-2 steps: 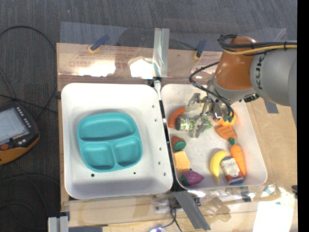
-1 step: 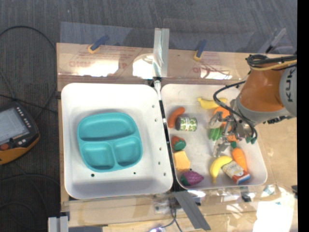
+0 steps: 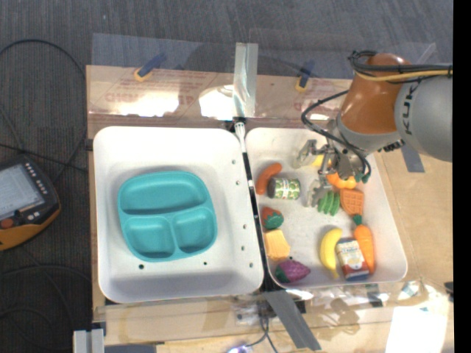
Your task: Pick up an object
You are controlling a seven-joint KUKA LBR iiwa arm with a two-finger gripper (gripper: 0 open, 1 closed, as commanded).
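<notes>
My gripper [image 3: 315,173] hangs low over the back of the right bin [image 3: 386,219], below the orange wrist band. Its two silver fingers [image 3: 307,153] stand apart, open, with bare bin floor between them. A green can [image 3: 285,189] lies just left of the gripper, next to an orange-red sausage [image 3: 268,176]. A green pickle [image 3: 329,202] touches the nearer finger. A small orange piece [image 3: 340,181] and an orange waffle [image 3: 352,199] lie to its right, partly under the wrist.
Nearer the front of the right bin lie a banana [image 3: 330,247], a carrot [image 3: 363,243], a red carton [image 3: 352,259], purple grapes [image 3: 293,271], a yellow block [image 3: 277,245] and a red-green fruit [image 3: 273,218]. The left bin [image 3: 110,160] holds a teal divided tray [image 3: 168,213].
</notes>
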